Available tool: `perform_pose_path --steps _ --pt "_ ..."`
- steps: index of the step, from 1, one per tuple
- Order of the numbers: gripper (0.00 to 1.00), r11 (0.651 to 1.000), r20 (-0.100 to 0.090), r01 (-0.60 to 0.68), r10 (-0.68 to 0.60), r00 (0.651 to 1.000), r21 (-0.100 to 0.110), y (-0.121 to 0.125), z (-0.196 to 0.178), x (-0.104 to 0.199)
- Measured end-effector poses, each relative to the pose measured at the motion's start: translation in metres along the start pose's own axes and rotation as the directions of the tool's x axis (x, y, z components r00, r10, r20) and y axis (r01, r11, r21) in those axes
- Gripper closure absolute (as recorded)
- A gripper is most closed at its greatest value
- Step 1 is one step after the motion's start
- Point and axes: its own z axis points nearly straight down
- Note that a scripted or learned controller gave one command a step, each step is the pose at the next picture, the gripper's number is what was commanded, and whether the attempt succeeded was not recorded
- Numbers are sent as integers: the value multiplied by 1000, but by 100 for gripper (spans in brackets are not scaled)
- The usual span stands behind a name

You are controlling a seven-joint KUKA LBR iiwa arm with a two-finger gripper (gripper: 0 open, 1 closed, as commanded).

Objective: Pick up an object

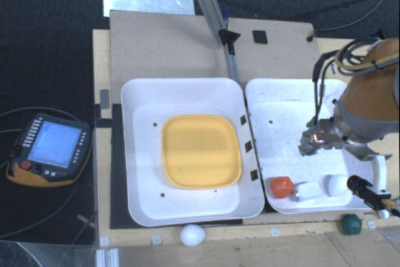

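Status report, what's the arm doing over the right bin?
Pincer hovering over right bin, nothing seen in it. Red ball and white objects along near wall. Path clear.

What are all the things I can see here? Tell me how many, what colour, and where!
bins: two, white, side by side on the bench
plate: one, yellow, in the left bin
red object: one, red, front of the right bin
white objects: two, white, front of the right bin beside the red one
egg-shaped object: one, white, on the bench in front of the left bin
green object: one, dark green, on the bench past the right bin's front corner
control pendant: one, grey and orange, left of the bench
gripper: one, grey, above the right bin
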Motion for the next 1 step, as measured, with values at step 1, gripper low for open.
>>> perform_pose_path --steps 1 --pt "100 1000 0 -1 1 1000 2 1 -47 0"
